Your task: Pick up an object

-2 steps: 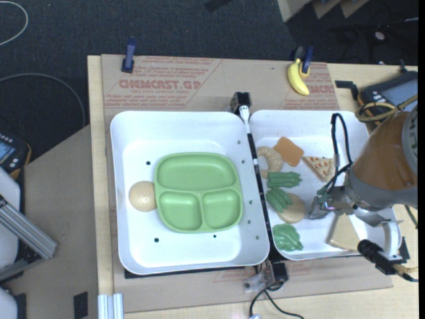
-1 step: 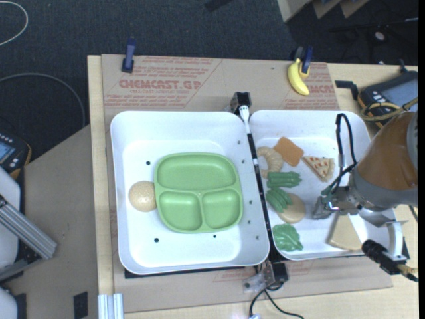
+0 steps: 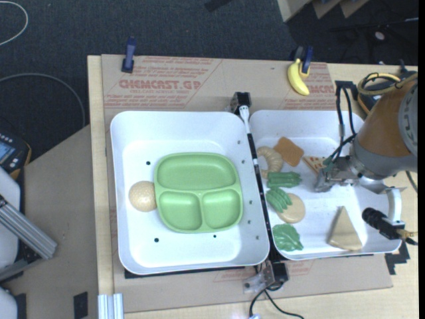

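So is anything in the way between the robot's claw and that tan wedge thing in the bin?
Nothing visible. The gripper is low in the right bin, and bare white floor lies between it and the tan wedge nearer the front.

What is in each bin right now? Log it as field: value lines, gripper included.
left bin: green divided tray, round beige piece touching its left edge
right bin: brown square piece, tan curled piece, three green leafy pieces, pale round piece, tan wedge
gripper: low in the right bin, right of the leafy pieces; finger state unclear
outside bins: yellow banana on the board behind the right bin
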